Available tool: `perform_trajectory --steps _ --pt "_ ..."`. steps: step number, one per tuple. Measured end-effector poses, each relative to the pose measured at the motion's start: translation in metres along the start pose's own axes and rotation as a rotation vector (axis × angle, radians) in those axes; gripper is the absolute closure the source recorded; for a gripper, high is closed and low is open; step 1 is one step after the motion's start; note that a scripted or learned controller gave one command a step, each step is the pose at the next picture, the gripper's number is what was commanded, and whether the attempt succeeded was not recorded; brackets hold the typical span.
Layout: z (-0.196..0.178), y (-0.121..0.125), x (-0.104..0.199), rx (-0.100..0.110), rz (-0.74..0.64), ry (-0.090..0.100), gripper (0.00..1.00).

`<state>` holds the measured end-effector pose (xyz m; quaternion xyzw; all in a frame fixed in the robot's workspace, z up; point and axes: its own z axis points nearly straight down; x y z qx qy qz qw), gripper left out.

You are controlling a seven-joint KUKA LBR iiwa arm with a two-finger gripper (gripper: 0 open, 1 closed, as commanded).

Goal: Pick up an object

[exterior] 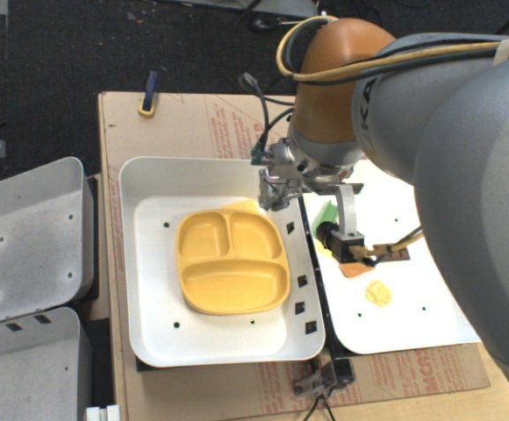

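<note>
A yellow divided plate (232,261) lies flat in the middle of the left white bin (149,261). My gripper (275,196) hangs over the plate's far right corner, close to the wall between the two bins. In the right bin (430,314), partly hidden by the arm, lie a green object (328,210), an orange piece (354,270), a small yellow lump (378,294) and a brown piece (397,253). I see nothing held at the gripper.
The arm's large grey body covers the right bin's far and right parts. On the cardboard behind the left bin lies a blue and yellow tool (149,93). Pale grey trays (26,235) stand left of the bench.
</note>
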<state>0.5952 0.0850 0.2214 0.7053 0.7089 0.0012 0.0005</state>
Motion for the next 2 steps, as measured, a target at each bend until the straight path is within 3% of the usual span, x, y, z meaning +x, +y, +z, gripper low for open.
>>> perform_trajectory --steps 1,2 --pt "-0.0024 0.0088 0.0143 0.001 0.002 0.000 1.00" --pt "-0.0020 0.0085 0.0137 0.002 0.002 -0.001 0.00"
